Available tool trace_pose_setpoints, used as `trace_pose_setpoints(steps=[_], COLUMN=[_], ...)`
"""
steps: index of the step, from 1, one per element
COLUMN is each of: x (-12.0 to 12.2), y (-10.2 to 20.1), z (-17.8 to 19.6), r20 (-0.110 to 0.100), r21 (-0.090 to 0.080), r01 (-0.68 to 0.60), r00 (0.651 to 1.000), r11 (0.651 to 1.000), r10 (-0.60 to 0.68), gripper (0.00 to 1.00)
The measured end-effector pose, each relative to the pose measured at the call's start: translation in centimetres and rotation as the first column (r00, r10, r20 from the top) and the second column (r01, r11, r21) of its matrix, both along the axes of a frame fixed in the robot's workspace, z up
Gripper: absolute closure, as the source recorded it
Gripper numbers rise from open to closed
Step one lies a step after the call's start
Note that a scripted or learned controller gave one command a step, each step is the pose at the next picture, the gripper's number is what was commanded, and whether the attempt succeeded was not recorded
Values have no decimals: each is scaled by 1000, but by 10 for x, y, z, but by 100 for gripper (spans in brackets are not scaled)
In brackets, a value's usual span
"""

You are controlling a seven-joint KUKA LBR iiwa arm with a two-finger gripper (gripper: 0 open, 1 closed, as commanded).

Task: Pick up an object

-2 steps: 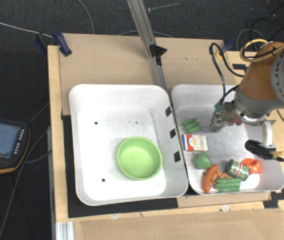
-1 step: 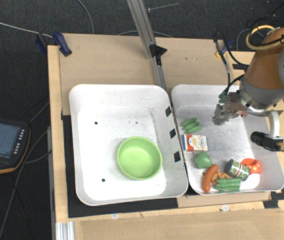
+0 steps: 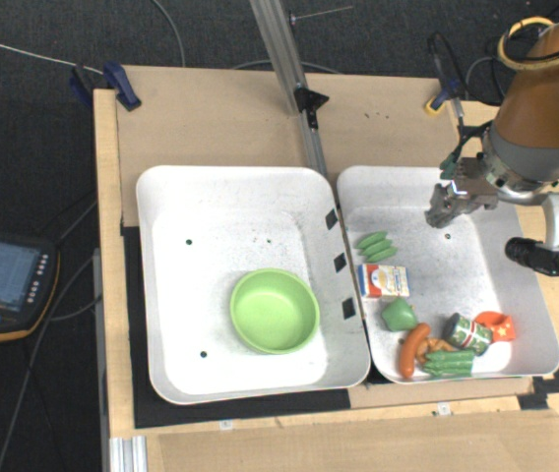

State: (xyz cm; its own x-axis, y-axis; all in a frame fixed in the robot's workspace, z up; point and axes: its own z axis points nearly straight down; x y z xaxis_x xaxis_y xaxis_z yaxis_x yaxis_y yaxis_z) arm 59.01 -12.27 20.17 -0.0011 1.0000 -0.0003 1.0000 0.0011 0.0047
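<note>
My arm comes in from the right, its orange band high at the edge of the view, and bends down so that my gripper [image 3: 446, 207] hangs over the upper part of the right bin [image 3: 516, 264], above bare white floor. From this angle I cannot tell how my gripper is set, and I see nothing in it.

The things to pick lie well apart from my gripper, gathered along the near left side of that bin: a pair of green pea pods [image 3: 377, 246], just below them a small white carton [image 3: 384, 281] with red and blue print, then a green pepper [image 3: 399, 315], a sausage [image 3: 413, 347], a tin can [image 3: 468, 333] on its side, something orange-red [image 3: 497, 326] beside the can, and a green bean pod [image 3: 449, 364] by the front wall.

The left bin [image 3: 211, 224] holds a light green bowl [image 3: 274, 310], upright, near its front. Both bins sit on a pale wooden bench [image 3: 220, 116] with blue clamps [image 3: 120, 85] at its far edge. A metal post [image 3: 281, 47] slants up from between the bins. Dark carpet surrounds the bench, with cables across it and a handheld controller [image 3: 4, 281] lying at the left.
</note>
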Motion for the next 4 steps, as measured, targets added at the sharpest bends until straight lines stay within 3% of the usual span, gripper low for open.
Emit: trace_pose_setpoints(steps=[1, 4], x=[1, -31], y=[0, 143], z=[52, 27], r20=[0, -5], r21=[0, 1], r01=[1, -3], r00=[1000, 1000], r11=[1000, 1000], r10=[-1, 3], gripper=[100, 100])
